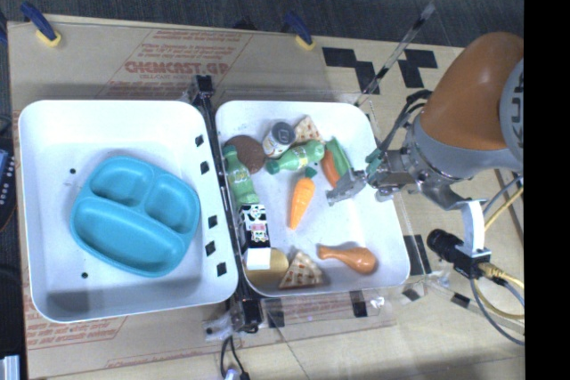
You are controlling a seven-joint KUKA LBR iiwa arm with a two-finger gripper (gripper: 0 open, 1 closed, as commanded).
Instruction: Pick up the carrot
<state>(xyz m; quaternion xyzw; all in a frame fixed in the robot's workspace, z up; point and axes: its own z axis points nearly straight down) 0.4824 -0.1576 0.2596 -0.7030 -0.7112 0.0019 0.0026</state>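
The carrot point(301, 200), orange with a green top, lies nearly upright in the image in the middle of the right bin point(385, 231). My gripper point(344, 190) hangs over the bin just right of the carrot, about level with its top end, a short gap away from it. Nothing shows in the gripper's grasp. The grey arm with its orange band point(472, 102) comes in from the right over the bin's right rim.
Around the carrot lie a green bottle point(239, 176), a can point(280, 136), a green and orange vegetable point(334, 161), a drumstick point(349, 257), a pizza slice point(301, 271) and a small carton point(256, 222). The left bin holds a blue divided plate point(134, 214).
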